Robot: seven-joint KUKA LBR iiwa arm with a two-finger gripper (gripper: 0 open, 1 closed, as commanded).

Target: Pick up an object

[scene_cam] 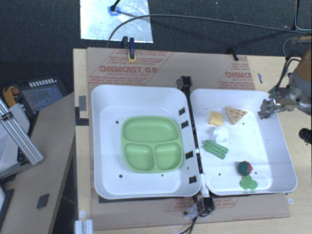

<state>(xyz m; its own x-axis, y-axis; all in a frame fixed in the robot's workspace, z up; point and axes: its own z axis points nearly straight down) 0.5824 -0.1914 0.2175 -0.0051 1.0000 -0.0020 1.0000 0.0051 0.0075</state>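
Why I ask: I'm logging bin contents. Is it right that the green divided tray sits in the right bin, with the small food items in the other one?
Not quite: the camera view shows the green divided tray in the left bin; the small food items lie in the right bin.

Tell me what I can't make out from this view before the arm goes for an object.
- Gripper, camera view: small and blurred at the right bin's far edge; finger state unreadable.
- Arm: cut off by the right edge.
- White object: blends into the bin floor, shape unclear.
- Red-and-green object: too small to identify.
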